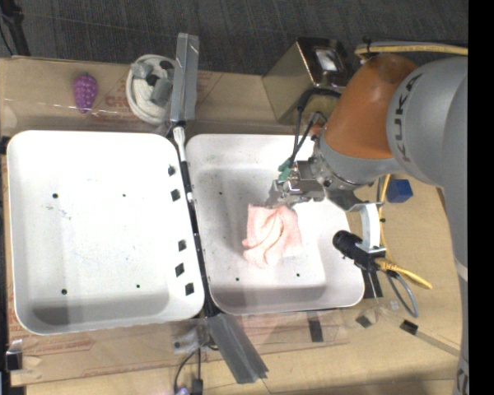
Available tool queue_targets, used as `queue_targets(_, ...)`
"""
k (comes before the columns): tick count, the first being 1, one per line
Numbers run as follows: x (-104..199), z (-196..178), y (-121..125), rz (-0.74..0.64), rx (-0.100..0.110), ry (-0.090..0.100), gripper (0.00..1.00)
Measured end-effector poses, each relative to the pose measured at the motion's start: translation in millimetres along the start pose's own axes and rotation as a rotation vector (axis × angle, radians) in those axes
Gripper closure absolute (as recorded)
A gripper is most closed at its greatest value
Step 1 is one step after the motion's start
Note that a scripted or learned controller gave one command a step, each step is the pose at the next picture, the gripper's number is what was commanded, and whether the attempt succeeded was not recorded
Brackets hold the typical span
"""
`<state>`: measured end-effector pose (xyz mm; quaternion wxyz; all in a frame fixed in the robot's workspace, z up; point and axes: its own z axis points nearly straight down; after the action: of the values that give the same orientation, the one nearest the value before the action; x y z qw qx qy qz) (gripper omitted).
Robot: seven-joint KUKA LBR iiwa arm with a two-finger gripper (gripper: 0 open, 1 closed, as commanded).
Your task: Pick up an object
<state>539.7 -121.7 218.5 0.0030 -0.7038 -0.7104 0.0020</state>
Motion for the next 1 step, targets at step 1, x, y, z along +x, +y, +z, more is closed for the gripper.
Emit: queue_targets(1, -39.7, 120.1, -3.3, -0.013, -0.002, 0.0, 0.0)
